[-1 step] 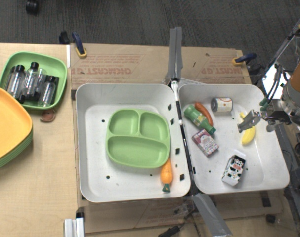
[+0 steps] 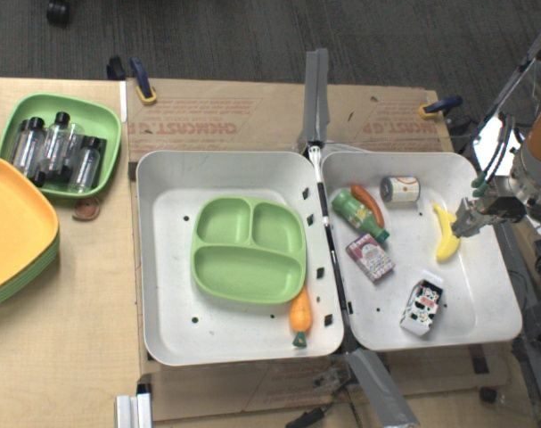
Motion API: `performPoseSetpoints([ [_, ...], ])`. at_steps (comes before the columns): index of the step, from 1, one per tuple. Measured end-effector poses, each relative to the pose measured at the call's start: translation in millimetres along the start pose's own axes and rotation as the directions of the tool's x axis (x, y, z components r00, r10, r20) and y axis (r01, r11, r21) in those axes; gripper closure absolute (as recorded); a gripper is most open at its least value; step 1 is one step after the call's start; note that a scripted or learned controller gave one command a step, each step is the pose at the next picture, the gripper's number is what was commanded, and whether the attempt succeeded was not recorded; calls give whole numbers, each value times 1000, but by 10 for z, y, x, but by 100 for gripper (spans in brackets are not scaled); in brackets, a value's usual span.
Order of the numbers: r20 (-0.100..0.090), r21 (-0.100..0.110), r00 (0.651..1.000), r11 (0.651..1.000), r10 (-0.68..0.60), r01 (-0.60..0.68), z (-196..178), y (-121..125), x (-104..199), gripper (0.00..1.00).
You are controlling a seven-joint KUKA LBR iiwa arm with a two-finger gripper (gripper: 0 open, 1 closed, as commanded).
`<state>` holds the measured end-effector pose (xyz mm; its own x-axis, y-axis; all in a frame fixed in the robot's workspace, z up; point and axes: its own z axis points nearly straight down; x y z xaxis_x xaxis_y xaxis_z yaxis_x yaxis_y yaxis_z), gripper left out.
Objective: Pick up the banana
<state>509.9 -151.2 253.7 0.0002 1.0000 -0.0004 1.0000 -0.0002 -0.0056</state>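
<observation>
At the far left we see a stack of smooth orange plates (image 2: 16,234), and behind it a green square tray (image 2: 63,114) holding small dark-capped clear bottles (image 2: 58,152). Next comes the left white bin (image 2: 154,266), a shallow moulded tub with rounded corners. In it rests a matte green divided plate (image 2: 250,251) with three compartments, and a toy carrot (image 2: 300,314) lies just beside the plate's near right corner.

In the right white bin (image 2: 484,319) we find a green bottle (image 2: 358,215) touching an orange-red pepper-like piece (image 2: 369,204), a small grey can (image 2: 400,188) on its side, a red patterned packet (image 2: 371,259), and a black-and-white carton (image 2: 422,307) near the front. The banana (image 2: 445,234), a curved glossy yellow toy, lies by the bin's right wall. The gripper (image 2: 471,217) hovers just right of the banana's upper end; its dark metal tip is too blurred for us to tell its state.
</observation>
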Motion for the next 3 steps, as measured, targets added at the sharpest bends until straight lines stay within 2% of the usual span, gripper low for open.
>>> performPoseSetpoints([
  [1, -1, 0, 921, 921, 389, -389, 617, -72, 85, 100],
  [2, 0, 2, 675, 675, 738, -738, 640, -329, 710, 100],
  [3, -1, -1, 699, 699, 715, -715, 187, -327, 127, 100],
])
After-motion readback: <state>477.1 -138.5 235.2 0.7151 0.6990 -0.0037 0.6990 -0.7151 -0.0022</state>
